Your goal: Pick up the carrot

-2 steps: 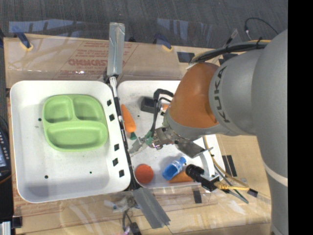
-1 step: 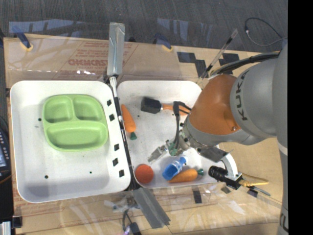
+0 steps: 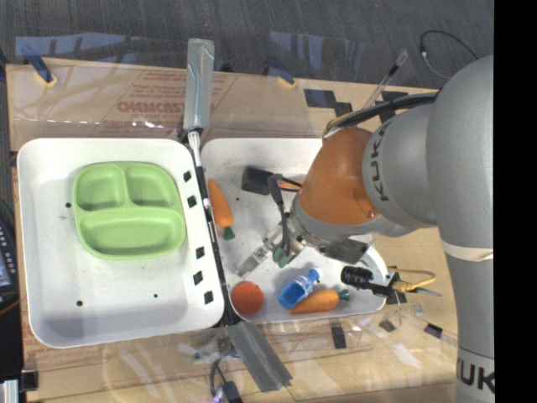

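Observation:
Two carrots lie in the right bin (image 3: 252, 148). One orange carrot (image 3: 220, 203) rests along the bin's left wall, its green stub pointing toward the front. The other carrot (image 3: 318, 302) lies near the front wall, beside a blue bottle (image 3: 299, 288). My gripper (image 3: 273, 253) is low over the middle of the right bin, to the right of the first carrot and behind the second. It is apart from both carrots. The grey and orange wrist covers the bin's right part.
A red-orange ball (image 3: 247, 298) sits in the right bin's front left corner. A black block (image 3: 255, 179) is near the back of that bin, close to the gripper. The left bin (image 3: 42, 250) holds a green divided plate (image 3: 128, 209).

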{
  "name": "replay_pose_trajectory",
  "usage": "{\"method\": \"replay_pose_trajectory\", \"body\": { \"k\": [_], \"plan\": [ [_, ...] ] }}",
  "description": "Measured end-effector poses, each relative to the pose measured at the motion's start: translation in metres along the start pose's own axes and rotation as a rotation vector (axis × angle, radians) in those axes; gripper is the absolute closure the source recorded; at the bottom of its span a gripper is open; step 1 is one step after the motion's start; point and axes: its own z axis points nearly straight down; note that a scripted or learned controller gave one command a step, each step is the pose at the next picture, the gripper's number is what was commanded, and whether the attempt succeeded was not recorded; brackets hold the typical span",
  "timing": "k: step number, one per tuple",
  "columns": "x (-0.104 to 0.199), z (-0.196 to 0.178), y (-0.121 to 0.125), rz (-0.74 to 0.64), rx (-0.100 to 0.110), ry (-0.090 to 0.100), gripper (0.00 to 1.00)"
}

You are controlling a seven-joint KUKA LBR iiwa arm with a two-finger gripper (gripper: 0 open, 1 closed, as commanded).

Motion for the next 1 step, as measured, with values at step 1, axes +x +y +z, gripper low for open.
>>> {"method": "replay_pose_trajectory", "body": {
  "k": [1],
  "plan": [
    [0.0203, -0.0017, -0.0336, 0.05, 0.0, 0.001, 0.0]
  ]
}}
